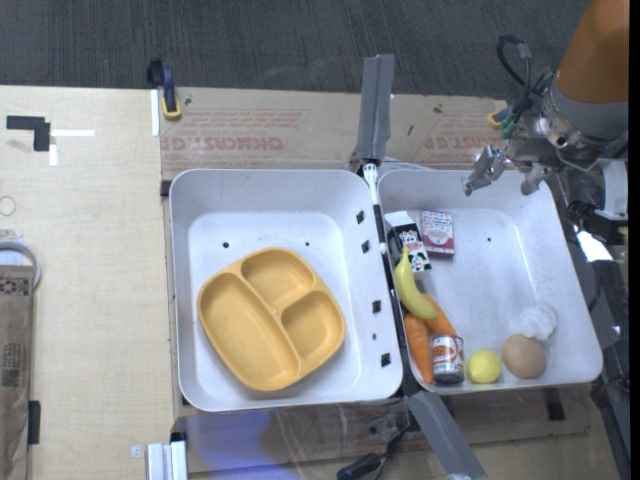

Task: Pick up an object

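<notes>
A: Camera view. Pincer point(497, 168) sits high over the far rim of the right bin point(560, 268), at the end of the grey arm with the orange band. Nothing between its fingers. How far apart they are, I cannot tell at this size.

B: Candidates?

A: All in the right bin. Banana point(412, 288) along the left wall, carrot point(418, 346) touching it below, small can point(447, 358) upright against the carrot. Lemon point(484, 366) just beside the can, brown round fruit point(524, 356) next to it, white crumpled piece point(537, 320) above that. Red-and-white carton point(437, 234) and a black-and-white box point(408, 244) near the far left corner.

B: Left bin?

A: Yellow divided plate point(270, 316). Flat, poor pick.

B: Best target?

A: My call: the carton. Nearest to the pincer, open floor on its right. Come straight down, span the short side. Avoid the banana-carrot-can cluster; it's wall-tight, and fingers would likely catch neighbours.
</notes>
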You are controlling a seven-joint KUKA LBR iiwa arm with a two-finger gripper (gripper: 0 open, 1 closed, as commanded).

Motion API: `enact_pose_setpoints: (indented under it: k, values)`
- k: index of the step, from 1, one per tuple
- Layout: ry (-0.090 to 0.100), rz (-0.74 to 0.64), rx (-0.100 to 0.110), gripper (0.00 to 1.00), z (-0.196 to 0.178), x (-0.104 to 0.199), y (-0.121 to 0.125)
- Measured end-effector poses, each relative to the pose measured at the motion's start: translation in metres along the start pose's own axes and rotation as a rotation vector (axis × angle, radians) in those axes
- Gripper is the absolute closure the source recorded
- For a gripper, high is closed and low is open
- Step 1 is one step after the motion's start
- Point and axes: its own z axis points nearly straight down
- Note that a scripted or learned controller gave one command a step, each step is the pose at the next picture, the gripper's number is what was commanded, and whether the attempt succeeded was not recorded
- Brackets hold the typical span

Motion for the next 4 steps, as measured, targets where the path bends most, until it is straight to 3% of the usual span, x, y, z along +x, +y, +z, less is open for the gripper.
enact_pose_setpoints:
  k: [1, 2, 3, 4]
  values:
    - [0.000, 0.004, -0.002, 0.00, 0.139, 0.019, -0.004]
    - [-0.002, -0.072, -0.015, 0.00, 0.157, 0.021, -0.025]
    - [0.000, -0.068, -0.009, 1.00, 0.149, 0.020, -0.026]
    - [0.000, -0.069, -0.011, 0.00, 0.149, 0.021, -0.025]
